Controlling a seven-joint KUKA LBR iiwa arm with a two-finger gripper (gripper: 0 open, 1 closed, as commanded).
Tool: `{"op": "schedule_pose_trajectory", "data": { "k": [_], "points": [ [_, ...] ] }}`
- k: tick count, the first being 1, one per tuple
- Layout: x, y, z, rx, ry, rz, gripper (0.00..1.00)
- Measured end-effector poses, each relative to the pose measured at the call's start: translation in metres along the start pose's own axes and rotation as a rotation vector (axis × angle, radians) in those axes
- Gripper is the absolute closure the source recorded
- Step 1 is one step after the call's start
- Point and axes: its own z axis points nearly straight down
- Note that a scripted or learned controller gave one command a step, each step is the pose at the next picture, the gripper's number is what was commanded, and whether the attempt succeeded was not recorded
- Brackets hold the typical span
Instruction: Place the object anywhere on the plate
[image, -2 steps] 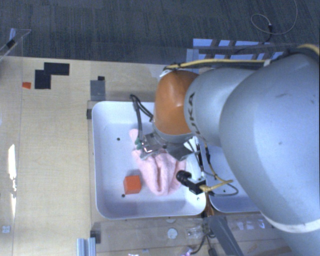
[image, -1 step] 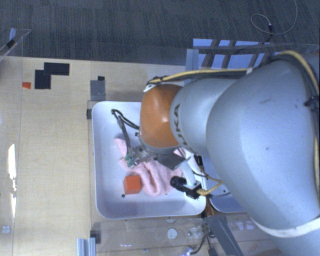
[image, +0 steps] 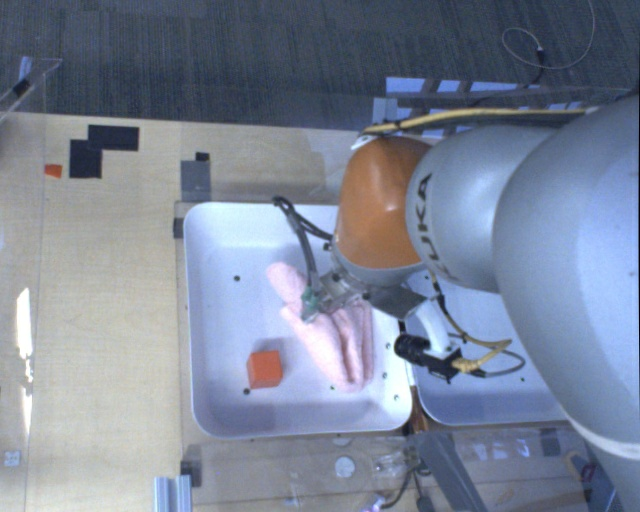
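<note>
A small orange cube (image: 265, 369) rests on the floor of the left white bin (image: 215, 225), towards its front left. A pale pink flat thing (image: 340, 345), which may be the plate, lies in the middle of that bin, its upper right part hidden under the arm. My gripper (image: 317, 299) hangs low over the pink thing's upper part, right and up from the cube and apart from it. The grey arm with its orange band (image: 380, 210) covers the gripper's body.
The right white bin (image: 480, 405) lies mostly under the arm. Cables (image: 470, 360) hang over the divide between the bins. Black and orange markers (image: 95, 150) sit on the wooden bench at far left.
</note>
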Motion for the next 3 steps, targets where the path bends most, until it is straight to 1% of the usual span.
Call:
{"op": "schedule_pose_trajectory", "data": {
  "k": [1, 2, 3],
  "points": [
    [0.057, 0.015, 0.050, -0.021, -0.010, -0.335, 1.00],
    [-0.037, 0.044, 0.051, -0.021, -0.012, -0.198, 1.00],
    [0.015, 0.044, 0.044, -0.003, 0.001, -0.405, 1.00]
  ]
}}
